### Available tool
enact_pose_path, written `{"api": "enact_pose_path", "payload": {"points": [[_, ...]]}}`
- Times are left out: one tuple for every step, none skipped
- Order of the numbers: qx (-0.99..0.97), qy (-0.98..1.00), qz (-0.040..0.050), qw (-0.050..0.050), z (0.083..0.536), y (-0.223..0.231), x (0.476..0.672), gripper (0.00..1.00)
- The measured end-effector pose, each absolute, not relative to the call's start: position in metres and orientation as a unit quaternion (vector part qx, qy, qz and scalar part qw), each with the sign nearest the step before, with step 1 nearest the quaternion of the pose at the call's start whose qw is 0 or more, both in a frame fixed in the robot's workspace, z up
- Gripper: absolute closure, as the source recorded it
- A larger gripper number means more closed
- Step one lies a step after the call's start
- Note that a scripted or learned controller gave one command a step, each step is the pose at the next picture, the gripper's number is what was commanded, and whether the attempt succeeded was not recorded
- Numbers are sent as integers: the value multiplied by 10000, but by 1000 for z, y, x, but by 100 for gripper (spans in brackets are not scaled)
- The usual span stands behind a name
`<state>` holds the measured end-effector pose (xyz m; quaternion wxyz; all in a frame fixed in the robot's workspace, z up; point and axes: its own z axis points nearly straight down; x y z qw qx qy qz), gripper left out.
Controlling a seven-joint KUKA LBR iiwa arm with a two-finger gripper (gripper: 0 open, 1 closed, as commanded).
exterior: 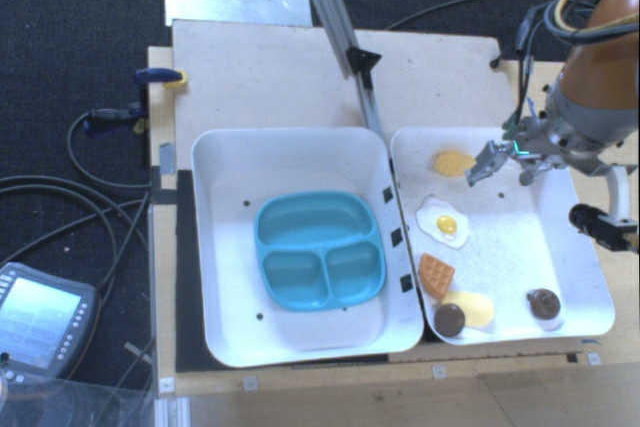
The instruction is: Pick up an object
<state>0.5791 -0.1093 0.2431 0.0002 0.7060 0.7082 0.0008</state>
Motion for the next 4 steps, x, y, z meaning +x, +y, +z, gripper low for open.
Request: {"api": "enact_pose_path", "payload": {"points": [[7068, 7074, -10, -8, 200, -115, 582, 0], [7068, 7074, -15, -21, 137, -114, 582, 0], [7069, 7073, -2, -5, 89, -114, 582, 0], [7069, 7073, 18, 19, 103, -114, 584, 100]]}}
